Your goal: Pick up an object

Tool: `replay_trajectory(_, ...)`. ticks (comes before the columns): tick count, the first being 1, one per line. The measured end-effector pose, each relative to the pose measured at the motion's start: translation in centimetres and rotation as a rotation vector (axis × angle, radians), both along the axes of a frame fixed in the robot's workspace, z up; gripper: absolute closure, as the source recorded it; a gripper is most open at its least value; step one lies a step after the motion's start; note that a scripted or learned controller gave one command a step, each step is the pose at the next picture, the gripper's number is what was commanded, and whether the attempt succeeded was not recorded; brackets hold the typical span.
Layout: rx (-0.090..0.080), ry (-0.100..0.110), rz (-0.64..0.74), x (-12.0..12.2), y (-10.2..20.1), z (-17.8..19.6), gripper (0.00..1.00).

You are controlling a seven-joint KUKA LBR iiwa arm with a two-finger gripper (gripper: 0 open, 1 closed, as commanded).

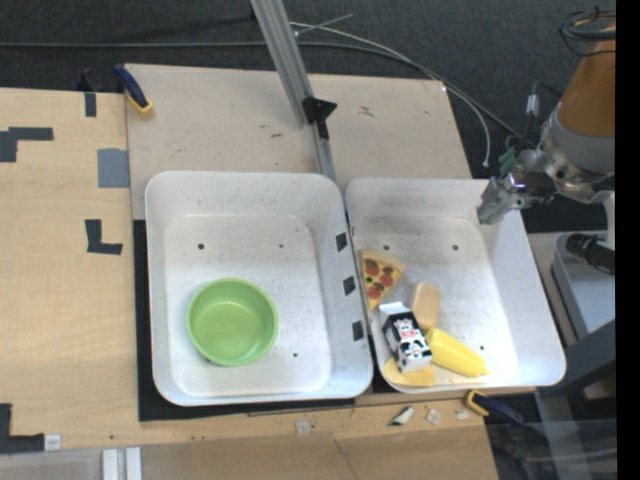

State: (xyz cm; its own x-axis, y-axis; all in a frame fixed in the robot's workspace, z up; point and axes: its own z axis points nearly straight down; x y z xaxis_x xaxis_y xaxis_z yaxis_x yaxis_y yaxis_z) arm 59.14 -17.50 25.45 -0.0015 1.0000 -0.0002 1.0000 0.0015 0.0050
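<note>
Over on the right side of the table point(230, 118), the arm point(585, 108) comes in with its hand point(493, 206) hanging over the upper right rim of the right bin point(530, 298). Honestly can't tell if the hand is open or closed, it's just a grey blur from this angle, and nothing visible is in it.

All the small stuff sits bunched in the lower left part of that right bin, well away from the hand: a pizza slice toy point(379, 275) at the top of the bunch, a tan wedge-shaped piece point(427, 304) just below and to its right, a little black and white box point(407, 339) touching that, and a yellow piece point(458, 355) beside the box toward the bin's front edge. Another pale yellow flat bit point(410, 375) pokes out under the box.

Left bin point(180, 208) has a green bowl point(233, 321) sitting upright in its lower left area.
</note>
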Motion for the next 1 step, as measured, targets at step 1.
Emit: replay_trajectory(1,0.002,0.006,0.005,0.72,6.45,-0.24,1.00)
